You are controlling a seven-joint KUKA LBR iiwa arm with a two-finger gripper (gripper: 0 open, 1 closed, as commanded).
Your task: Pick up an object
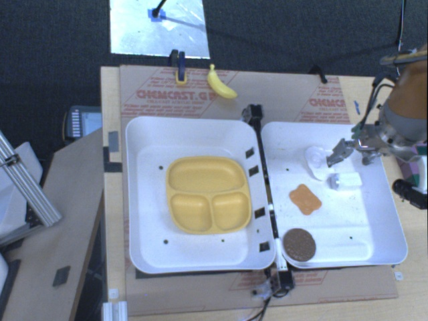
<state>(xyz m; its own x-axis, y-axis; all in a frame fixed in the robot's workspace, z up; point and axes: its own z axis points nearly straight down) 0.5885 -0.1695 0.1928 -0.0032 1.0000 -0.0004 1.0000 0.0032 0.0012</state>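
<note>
The right bin (pixel 374 246) holds a flat orange piece (pixel 305 198) near its middle and a round brown disc (pixel 299 244) at its front left corner. A small white rounded object (pixel 315 157) lies toward the back, and a white block (pixel 345 179) lies just right of it. My gripper (pixel 342 154) hangs low over the bin's back right part, right beside the white rounded object and just above the white block. I see nothing held in it.
The left bin (pixel 144 179) holds a yellow divided tray (pixel 206 194). A yellow banana (pixel 221 84) and a yellow clamp (pixel 180 69) lie on the board behind the bins. A black divider (pixel 259 172) runs between the bins.
</note>
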